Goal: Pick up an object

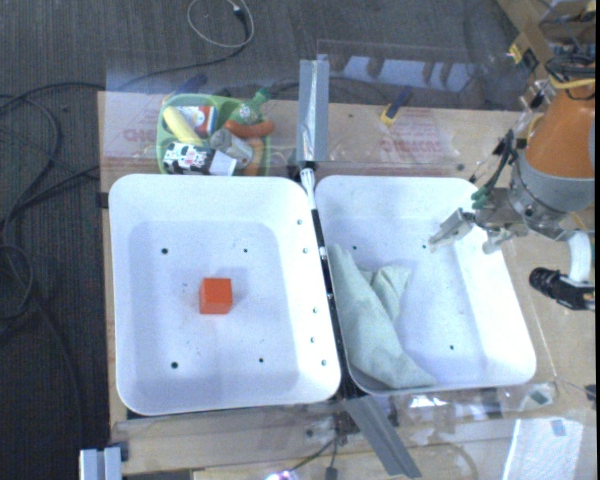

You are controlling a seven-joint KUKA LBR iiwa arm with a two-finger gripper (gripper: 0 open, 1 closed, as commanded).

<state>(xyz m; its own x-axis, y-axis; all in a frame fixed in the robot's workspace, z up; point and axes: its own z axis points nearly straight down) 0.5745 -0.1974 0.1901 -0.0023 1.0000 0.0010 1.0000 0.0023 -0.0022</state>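
Hand (467,230), fingers spread and grasping nothing, at right bin's (500,363) upper right rim; limp green cloth (380,313) below may slip or bunch when pinched.

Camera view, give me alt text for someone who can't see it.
A grey arm with an orange band holds its open gripper over the right bin, above a crumpled pale green cloth. The left bin holds one orange cube.

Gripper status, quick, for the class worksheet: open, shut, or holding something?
Gripper: open, holding nothing; it sits over the right bin, apart from the pale cloth and the orange cube.
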